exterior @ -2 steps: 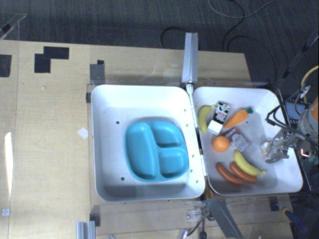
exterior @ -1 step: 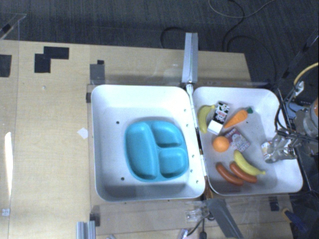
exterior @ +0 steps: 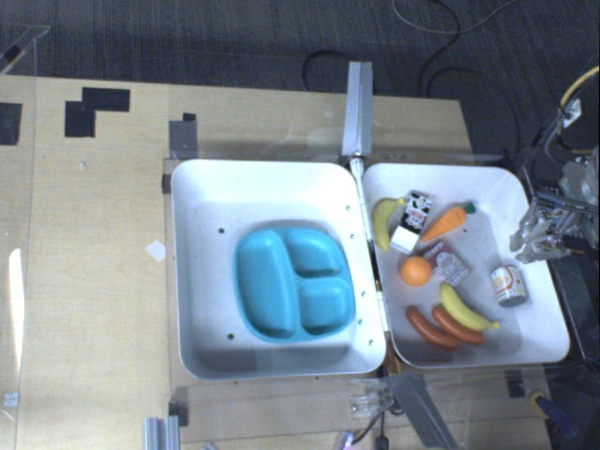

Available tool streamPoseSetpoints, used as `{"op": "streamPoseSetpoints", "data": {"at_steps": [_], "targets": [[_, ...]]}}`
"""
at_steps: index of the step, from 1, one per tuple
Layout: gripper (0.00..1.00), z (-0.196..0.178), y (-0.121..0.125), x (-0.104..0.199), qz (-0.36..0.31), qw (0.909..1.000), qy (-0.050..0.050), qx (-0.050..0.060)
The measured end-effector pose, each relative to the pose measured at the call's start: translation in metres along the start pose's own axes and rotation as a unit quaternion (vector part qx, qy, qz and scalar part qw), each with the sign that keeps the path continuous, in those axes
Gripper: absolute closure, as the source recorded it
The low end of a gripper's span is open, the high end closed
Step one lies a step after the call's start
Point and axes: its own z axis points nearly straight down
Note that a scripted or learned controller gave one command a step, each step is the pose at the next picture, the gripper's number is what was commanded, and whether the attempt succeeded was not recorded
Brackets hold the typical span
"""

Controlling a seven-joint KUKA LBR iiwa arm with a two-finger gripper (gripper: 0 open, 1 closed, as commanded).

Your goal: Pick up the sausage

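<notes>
Sausage (exterior: 444,327) lies near right bin's (exterior: 553,345) front edge — slantwise; gripper (exterior: 542,237) at right rim, grip state indeterminate.

The sausage (exterior: 442,327) lies in the right bin (exterior: 548,340), just beside a banana (exterior: 466,308).

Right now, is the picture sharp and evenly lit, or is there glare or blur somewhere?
Camera view: light is soft and even; faint shadows lie under the sausage and the blue tray; a pale glare streak marks the bench at left; the gripper looks slightly blurred.
</notes>
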Motion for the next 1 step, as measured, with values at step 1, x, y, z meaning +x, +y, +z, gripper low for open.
{"op": "streamPoseSetpoints", "data": {"at_steps": [1], "targets": [[1.00,0.0603,0.0086,0.0399,-0.094,0.9956,0.001,0.000]]}}
